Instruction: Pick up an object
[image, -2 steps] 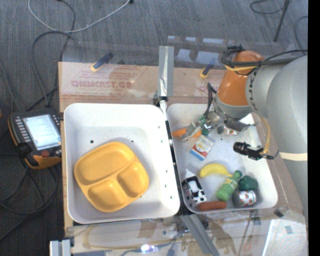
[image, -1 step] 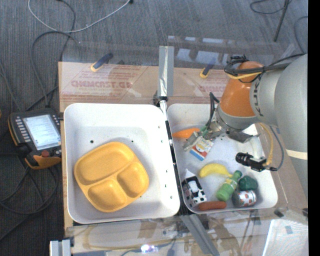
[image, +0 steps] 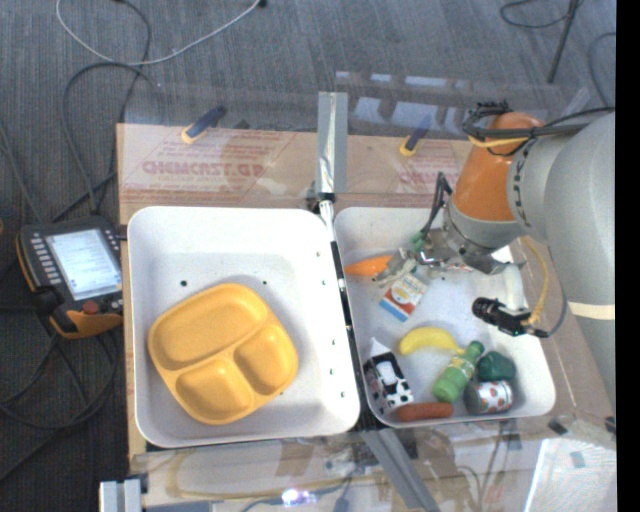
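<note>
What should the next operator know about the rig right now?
Claw: low in the right bin, at its upper left, over the small carton and next to the carrot. Finger state unclear.
Also in the right bin: banana, green bottle, can, sausage, black-and-white box.
Left bin: yellow divided tray.
Done: nothing visibly lifted.
Left: grasp one object and raise it.

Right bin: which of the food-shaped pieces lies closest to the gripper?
The carrot, at the bin's upper left, just left of the gripper. The banana sits mid-bin, and the sausage lies at the bottom edge.
</note>
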